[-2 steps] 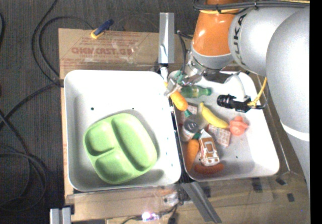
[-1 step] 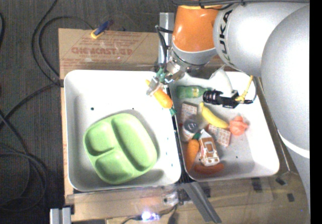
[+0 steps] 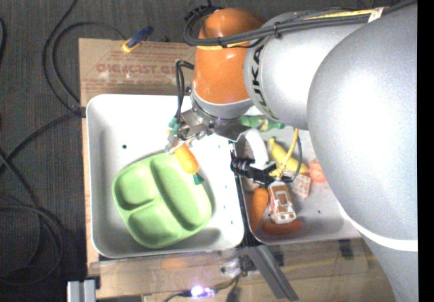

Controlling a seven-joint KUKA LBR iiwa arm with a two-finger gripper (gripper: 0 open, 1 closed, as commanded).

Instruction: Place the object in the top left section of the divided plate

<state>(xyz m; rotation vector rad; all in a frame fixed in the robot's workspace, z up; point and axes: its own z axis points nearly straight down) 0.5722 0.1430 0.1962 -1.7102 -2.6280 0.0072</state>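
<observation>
A green divided plate [image 3: 159,202] lies tilted in the left white bin [image 3: 108,124]. My gripper [image 3: 182,144] hangs over the plate's upper right rim, under the orange wrist band. Between its fingers is an orange carrot-like toy [image 3: 186,158] with a green end, held just above the plate's top edge.
The right bin [image 3: 325,226] holds several toys: a small white and orange toy car [image 3: 281,203], a brown sausage-like piece [image 3: 258,207], a yellow banana shape [image 3: 278,151] and a pink piece [image 3: 316,172]. The arm's big grey body covers the right of the view. A cardboard sheet [image 3: 129,70] lies behind the left bin.
</observation>
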